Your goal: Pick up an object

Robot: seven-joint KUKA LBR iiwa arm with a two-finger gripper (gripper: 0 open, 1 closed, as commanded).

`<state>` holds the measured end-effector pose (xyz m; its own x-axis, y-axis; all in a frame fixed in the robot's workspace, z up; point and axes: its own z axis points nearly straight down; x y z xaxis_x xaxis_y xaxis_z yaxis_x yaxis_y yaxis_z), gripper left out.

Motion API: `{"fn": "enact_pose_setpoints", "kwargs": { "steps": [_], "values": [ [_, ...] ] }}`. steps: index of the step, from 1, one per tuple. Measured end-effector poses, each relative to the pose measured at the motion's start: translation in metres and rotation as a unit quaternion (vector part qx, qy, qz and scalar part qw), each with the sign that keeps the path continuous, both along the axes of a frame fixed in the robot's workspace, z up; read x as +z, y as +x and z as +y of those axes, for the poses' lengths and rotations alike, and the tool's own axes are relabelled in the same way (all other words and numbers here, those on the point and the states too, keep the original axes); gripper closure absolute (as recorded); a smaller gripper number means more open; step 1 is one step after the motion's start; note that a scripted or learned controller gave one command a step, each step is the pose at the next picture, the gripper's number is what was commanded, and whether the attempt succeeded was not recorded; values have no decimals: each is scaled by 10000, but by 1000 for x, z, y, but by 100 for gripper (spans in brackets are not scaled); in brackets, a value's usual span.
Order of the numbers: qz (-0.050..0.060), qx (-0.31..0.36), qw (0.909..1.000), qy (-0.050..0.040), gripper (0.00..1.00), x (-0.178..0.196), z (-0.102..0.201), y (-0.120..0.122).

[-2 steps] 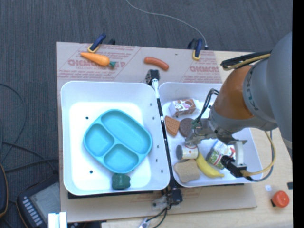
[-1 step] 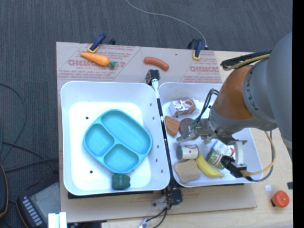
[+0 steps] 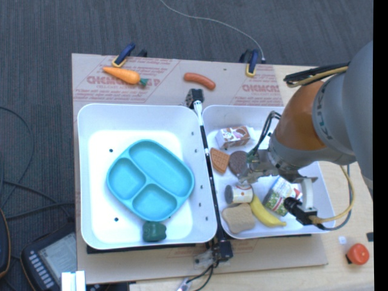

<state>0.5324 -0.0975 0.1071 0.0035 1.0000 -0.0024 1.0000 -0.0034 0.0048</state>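
Your tool point(image 3: 247, 173) hangs low over the right-hand shallow white bin point(image 3: 324, 190), just above the small white cup with a red band point(image 3: 242, 194); from this angle you cannot tell how the tool stands, and nothing is visibly held. The cup lies on its side near the bin's left wall, between the round dark cookie point(image 3: 237, 160) and the tan bread slice point(image 3: 238, 219). Its long axis seems to run roughly left to right, dark open end to the left. Come down straight, straddle that axis across the narrow body, and keep clear of the yellow banana point(image 3: 267, 213) alongside.
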Motion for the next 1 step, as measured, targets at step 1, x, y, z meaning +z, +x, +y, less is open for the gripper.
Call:
{"fn": "enact_pose_setpoints", "kwargs": {
  "steps": [1],
  "values": [
    [0,1,10000,0,0,0,0,0]
  ]
}}
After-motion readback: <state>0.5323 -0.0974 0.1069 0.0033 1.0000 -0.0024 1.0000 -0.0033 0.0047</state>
